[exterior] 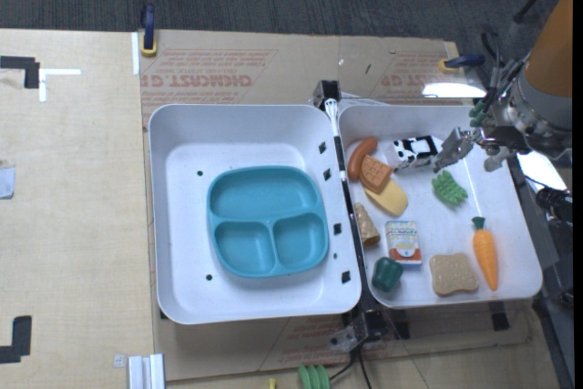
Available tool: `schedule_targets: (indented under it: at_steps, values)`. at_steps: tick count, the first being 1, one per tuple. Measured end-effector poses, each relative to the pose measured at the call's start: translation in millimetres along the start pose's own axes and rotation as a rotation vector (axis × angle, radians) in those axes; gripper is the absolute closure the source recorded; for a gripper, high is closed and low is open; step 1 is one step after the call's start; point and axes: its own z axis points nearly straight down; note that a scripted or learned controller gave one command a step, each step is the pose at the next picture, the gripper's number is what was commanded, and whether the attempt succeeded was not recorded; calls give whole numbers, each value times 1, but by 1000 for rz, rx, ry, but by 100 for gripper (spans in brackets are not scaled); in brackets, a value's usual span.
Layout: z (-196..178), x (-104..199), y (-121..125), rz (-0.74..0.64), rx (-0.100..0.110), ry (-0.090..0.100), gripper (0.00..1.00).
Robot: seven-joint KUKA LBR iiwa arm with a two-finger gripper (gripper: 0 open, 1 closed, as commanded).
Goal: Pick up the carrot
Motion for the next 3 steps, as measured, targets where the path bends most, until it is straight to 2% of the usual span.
schedule_targets:
  at_steps: [1,2,3]
  values:
    - [104,-51,-50,-377,-2,1,0]
    - [177,-84,-37,-456,-8,5,0]
    - [167,-86,-36,-448,-10,1,100]
